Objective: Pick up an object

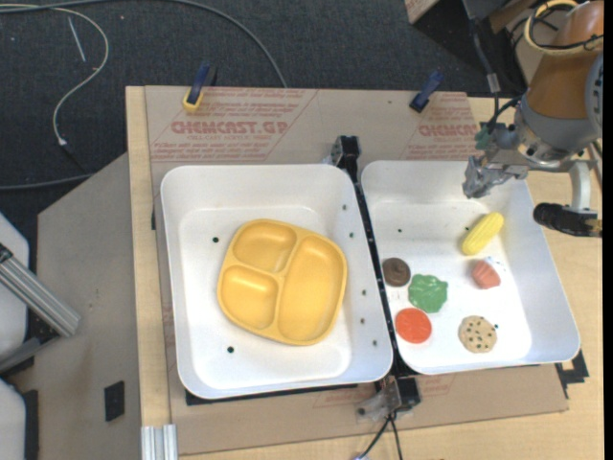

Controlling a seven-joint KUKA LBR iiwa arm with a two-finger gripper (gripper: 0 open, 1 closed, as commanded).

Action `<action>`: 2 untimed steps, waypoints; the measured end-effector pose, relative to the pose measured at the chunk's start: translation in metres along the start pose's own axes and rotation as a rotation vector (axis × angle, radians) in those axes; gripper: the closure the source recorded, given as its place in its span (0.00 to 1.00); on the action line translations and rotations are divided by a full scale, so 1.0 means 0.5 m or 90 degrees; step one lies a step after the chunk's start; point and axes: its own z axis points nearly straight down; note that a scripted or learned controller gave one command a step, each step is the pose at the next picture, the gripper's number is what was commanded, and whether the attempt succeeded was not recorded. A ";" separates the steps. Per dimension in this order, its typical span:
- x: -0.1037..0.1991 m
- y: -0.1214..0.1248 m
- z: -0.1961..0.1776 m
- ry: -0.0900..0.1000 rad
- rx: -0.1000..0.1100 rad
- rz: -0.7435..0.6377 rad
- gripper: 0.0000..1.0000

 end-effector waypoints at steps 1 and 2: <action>-0.002 -0.001 -0.088 0.000 -0.001 -0.001 1.00; -0.002 0.001 -0.175 0.000 0.000 -0.001 1.00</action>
